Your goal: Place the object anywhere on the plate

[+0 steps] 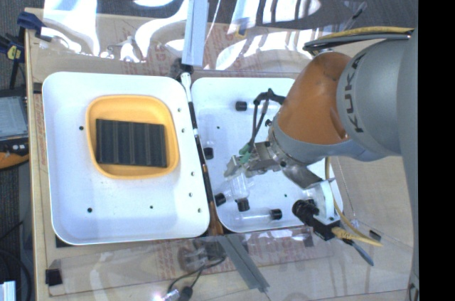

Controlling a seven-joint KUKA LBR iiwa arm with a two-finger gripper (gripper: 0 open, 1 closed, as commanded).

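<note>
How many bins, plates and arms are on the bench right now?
Bins: 2, left and right
Plates: 1, yellow, in the left bin
Arms: 1, over the right bin
Total: 4

The arm [355, 104] runs off the right edge, so its base is cut off. It also covers most of the right bin [213, 97], the far right wall included. The gripper [242, 168] is a blurry tangle of metal and wires, and I can't tell how the fingers are set. There's something clear just under it, maybe the object [239, 187], but it's too washed out against the white to say.
</note>
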